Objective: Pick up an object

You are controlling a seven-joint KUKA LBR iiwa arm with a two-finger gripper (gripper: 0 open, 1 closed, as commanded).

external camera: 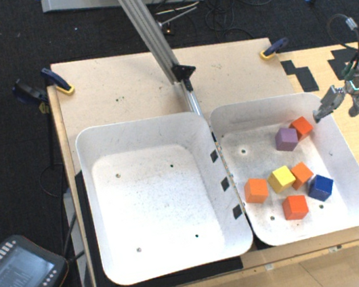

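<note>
Dark floor surrounds the worktop [121, 88]; a pendant [18, 281] at near left shows a screen too blurred to read. Right bin [354, 198] holds red [295, 207], blue [320, 186], orange [256, 190], yellow [282, 177] and purple [286, 138] cubes. End effector [328, 106], partly cut off at right, hangs by the bin's far rim; I cannot tell its opening

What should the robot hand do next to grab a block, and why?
Probably slide a little left and go down onto the small orange block. The hand sits at the right bin's upper right rim, and that block, beside the purple block, is the closest one to it.
</note>
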